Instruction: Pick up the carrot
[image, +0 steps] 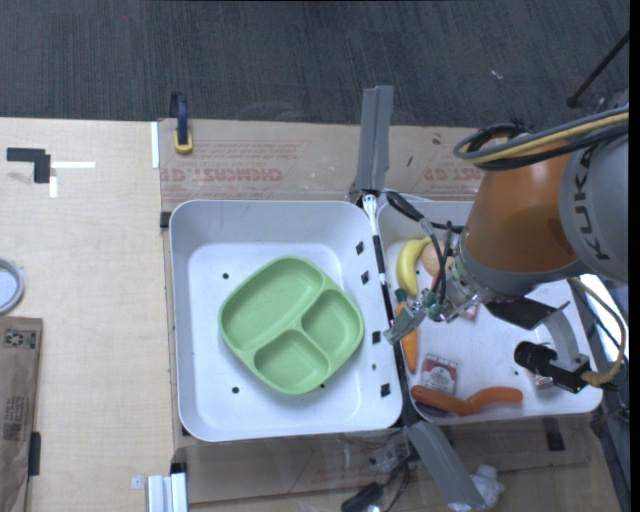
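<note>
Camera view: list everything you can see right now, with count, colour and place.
Divided plate: 1, green, left bin.
Carrot: 1, orange, right bin's left wall, under the gripper.
Banana: 1, yellow, right bin, far left corner.
Hot dog: 1, orange-red, right bin, near edge.
Small packet: 1, red and white, right bin.
Clamp: 1, blue and yellow, bench top.
Gripper: 1, metal, above the carrot.
Arm: 1, grey and orange, from the right.

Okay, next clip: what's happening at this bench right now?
A KUKA arm reaches in from the right over the right bin, its gripper low by the bin's left wall. Just below it lies the carrot, next to a banana. A hot dog and a small red-and-white packet lie nearer the front. The left bin holds a green divided plate. No grasp is visible.
</note>
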